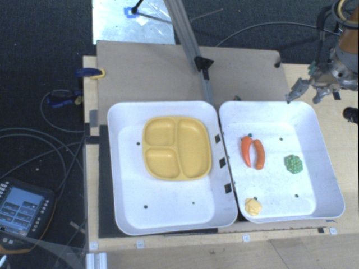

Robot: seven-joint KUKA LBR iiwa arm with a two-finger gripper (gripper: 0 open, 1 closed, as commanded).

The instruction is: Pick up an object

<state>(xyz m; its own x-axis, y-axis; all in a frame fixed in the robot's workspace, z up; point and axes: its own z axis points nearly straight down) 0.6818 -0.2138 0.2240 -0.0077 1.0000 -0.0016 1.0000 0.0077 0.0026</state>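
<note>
In the right bin (314, 128) lie two orange-red carrot-like pieces (252, 152) side by side near its middle, a green broccoli-like lump (293, 163) to their right, and a small yellow object (253, 207) at the front left corner. My gripper (307, 92) hangs over the bin's back right rim, well behind the objects. Its two fingers are spread apart with nothing between them.
The left bin (123, 206) holds a yellow divided plate (176, 148). A grey pole (185, 27) slants across the back of the bench down to the gap between the bins. Cables and a handheld pendant (19, 206) lie on the floor at left.
</note>
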